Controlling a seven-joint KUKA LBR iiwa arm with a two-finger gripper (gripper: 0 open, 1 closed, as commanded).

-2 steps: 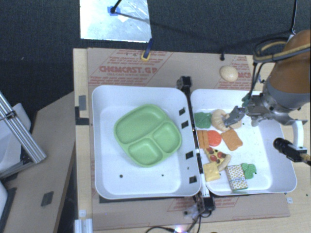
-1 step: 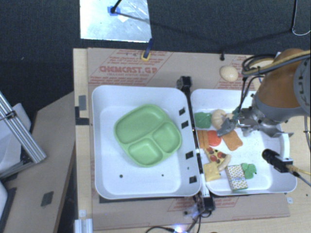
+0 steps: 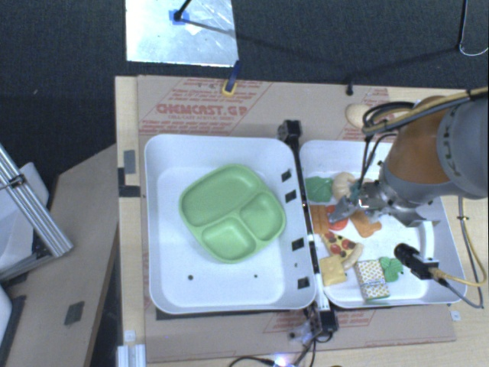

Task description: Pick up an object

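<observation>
The right bin (image 3: 443, 277) holds several small toy foods. A green leafy piece (image 3: 318, 187) lies at its upper left, with a pale roundish piece (image 3: 344, 181) beside it. An orange-red piece (image 3: 338, 222) and a pizza slice (image 3: 341, 248) lie lower down. Near the front edge lie a patterned box-like piece (image 3: 371, 279) and a small green piece (image 3: 392, 267). My gripper (image 3: 349, 206) reaches in from the right and hangs low over the orange-red piece, just below the pale piece. Its tips blur into the toys.
In the left bin (image 3: 164, 281) rests a green divided plate (image 3: 231, 212). A black divider (image 3: 299, 205) runs between the two bins. The arm's grey and orange wrist (image 3: 424, 163) covers the right bin's upper right. A black cable end (image 3: 412, 261) hangs over the bin's lower right.
</observation>
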